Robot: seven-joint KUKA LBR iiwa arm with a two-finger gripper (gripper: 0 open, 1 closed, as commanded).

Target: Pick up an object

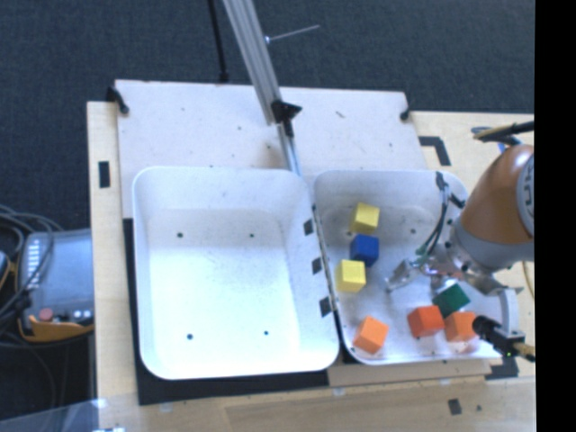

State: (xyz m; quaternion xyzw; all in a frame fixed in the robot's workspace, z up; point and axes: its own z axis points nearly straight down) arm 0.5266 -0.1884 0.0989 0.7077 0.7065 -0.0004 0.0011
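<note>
The right bin (396, 187) holds several small blocks. A yellow cube (366, 216) lies at the back, with a blue cube (364, 247) just in front of it and a second yellow cube (352, 275) below that. Near the front wall are an orange block (371, 334), a red-orange block (425, 320) and another orange block (460, 326). A green block (452, 296) lies tilted right under the arm's wrist. My gripper (421, 275) hangs low over the bin's right half, just left of and above the green block. The wrist hides part of what lies beneath it.
The left bin (225, 183) stands beside the right one, sharing a middle wall. A slanted metal pole (256, 52) rises from behind the bins. The arm's orange band (499, 205) overhangs the right bin's right rim. Grey equipment (54, 277) sits off the bench's left side.
</note>
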